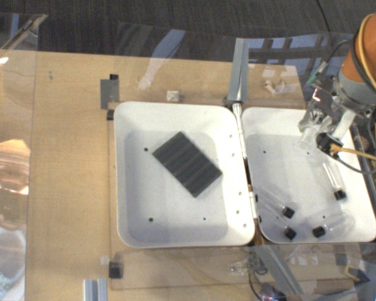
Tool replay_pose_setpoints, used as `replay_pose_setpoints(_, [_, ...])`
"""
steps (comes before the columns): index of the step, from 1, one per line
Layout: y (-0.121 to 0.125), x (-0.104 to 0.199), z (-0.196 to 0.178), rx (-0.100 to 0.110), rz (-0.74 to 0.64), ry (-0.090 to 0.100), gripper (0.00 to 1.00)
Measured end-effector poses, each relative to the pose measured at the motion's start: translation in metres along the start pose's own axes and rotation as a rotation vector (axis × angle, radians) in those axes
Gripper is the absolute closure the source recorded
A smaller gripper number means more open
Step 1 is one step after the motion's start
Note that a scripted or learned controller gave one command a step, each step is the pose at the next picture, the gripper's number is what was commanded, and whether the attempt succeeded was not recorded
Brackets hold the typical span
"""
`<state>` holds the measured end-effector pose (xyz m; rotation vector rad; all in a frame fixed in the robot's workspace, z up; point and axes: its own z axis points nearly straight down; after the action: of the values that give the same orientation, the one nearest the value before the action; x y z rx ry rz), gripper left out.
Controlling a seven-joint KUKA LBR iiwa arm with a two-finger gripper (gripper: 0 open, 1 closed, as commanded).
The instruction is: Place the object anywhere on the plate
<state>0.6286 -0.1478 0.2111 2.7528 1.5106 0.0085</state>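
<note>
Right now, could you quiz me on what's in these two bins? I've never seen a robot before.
1. True or false: the dark plate lies in the left bin.
2. Which bin does the arm reach over? A: left bin. B: right bin.
3. Fill in: the clear tubes in the right bin have ___ caps.

Key: 1 true; 2 B; 3 black.

No text, label or number can be read.
</note>
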Motion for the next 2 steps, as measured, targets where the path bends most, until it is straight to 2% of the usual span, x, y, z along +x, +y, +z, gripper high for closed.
replay_pose_setpoints(1, [0.041, -0.016, 0.02, 0.002, 0.194, -0.004, 1.0])
replay_pose_setpoints(2, [0.055, -0.02, -0.015, 0.002, 0.296, -0.005, 1.0])
